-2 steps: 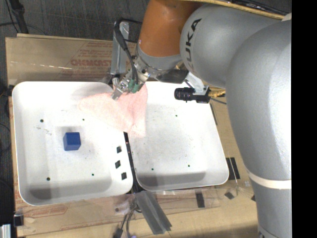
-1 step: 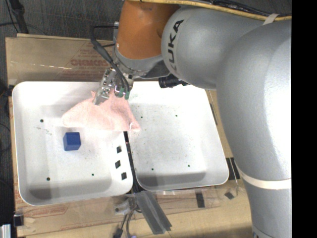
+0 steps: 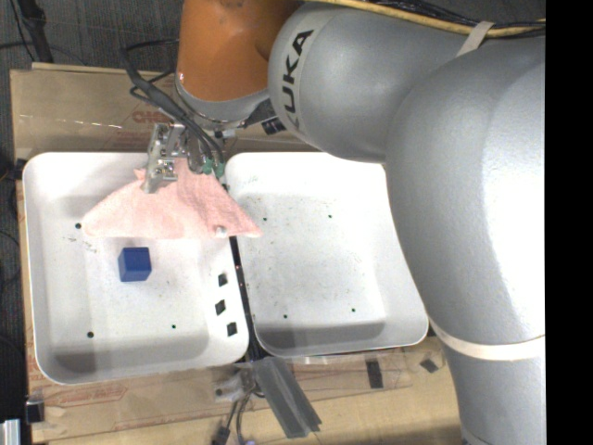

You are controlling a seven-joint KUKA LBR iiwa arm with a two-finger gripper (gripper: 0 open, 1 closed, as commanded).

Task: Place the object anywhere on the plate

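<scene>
The gripper (image 3: 182, 167) hangs over the far edge of the left bin (image 3: 46, 248), pinching the top of a pink cloth (image 3: 176, 209), which drapes down from its fingers in a tent shape, its right corner reaching the bins' shared edge. Below and to the left of the gripper, a blue cube (image 3: 134, 263) sits on the bin floor. The right bin (image 3: 324, 248) lies to the gripper's right.
</scene>
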